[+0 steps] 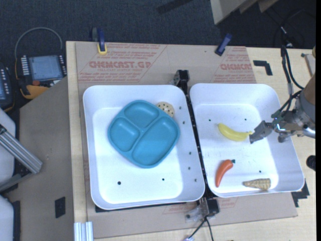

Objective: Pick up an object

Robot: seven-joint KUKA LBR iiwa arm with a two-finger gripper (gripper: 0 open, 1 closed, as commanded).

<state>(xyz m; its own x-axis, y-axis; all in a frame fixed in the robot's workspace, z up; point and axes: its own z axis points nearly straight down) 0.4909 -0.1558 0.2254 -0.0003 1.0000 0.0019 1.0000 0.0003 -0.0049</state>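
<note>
Camera view: my claw (257,135), spread, nears the light, stiff, slippery banana (233,132); I'd grip mid-body.

The robot's visible body is small in the camera view, cropped by the right edge. Its hand (264,131) is a compact assembly of dark grey and silvery metal parts, ending in a dark, narrow finger (259,132) with a blunt tip. Behind it sits a blocky silver-grey wrist housing (296,123) with darker recesses; finer details such as screws or markings are too small to make out. A thin black cable (288,69) runs along the arm's side, curving toward the wrist. A pale tan-grey rounded arm segment (313,92) shows above.
</note>
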